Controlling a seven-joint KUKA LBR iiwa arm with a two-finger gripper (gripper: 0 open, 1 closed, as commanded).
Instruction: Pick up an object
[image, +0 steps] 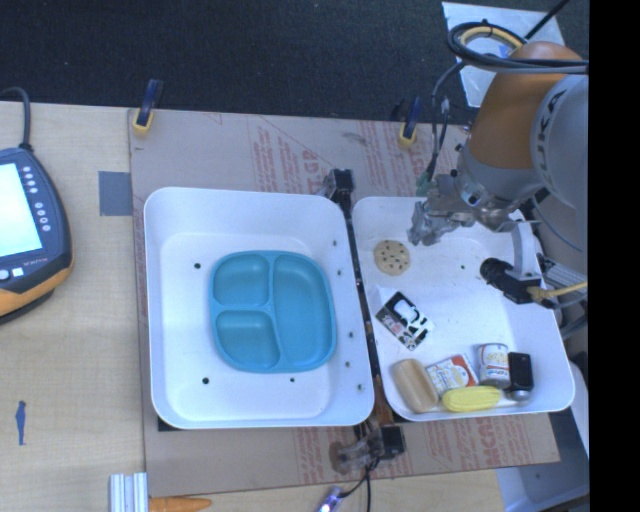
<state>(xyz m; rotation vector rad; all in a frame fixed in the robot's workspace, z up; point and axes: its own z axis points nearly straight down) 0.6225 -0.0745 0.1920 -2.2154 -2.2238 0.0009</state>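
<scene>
My gripper (428, 228) hangs over the far part of the right bin (458, 286), just right of a round cookie (392, 257) lying on the bin floor. Nothing shows between the gripper and the cookie. Nearer the middle of that bin lies a black and white packet (403, 320). Along its near edge sit a tan bread roll (412, 385), a red and white packet (451, 374), a yellow banana (471, 399), a small can (491, 363) and a black block (520, 371).
The left bin (175, 300) holds a blue divided plate (272, 310). A teach pendant (28, 225) lies on the bench at far left. Clamps (147, 108) hold the cardboard sheet at the back.
</scene>
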